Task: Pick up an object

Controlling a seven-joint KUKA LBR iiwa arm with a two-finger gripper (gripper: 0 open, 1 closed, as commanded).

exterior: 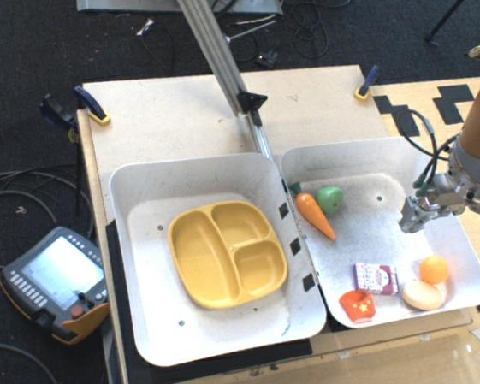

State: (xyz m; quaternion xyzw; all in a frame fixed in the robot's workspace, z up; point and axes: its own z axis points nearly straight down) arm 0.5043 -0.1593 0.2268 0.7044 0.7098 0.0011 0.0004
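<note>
Two shallow white bins with rounded corners sit side by side on the pale tabletop (170, 109). The left bin (142, 241) carries a glossy yellow plastic tray (228, 253) with three moulded compartments, and bare floor lies all around it. In the right bin (371, 206), a tapered orange carrot (315, 215) lies touching a rounded green object (331, 197) near the dividing wall. Along the near rim sit a red block (357, 305), a small purple-and-white carton (376, 278), a smooth orange ball (434, 269) and a pale rounded piece (423, 295) just below it. The metallic hand (415, 214) hangs over the right bin's far-right side, above open floor and apart from every object; whether it is spread or pressed together cannot be told.
</note>
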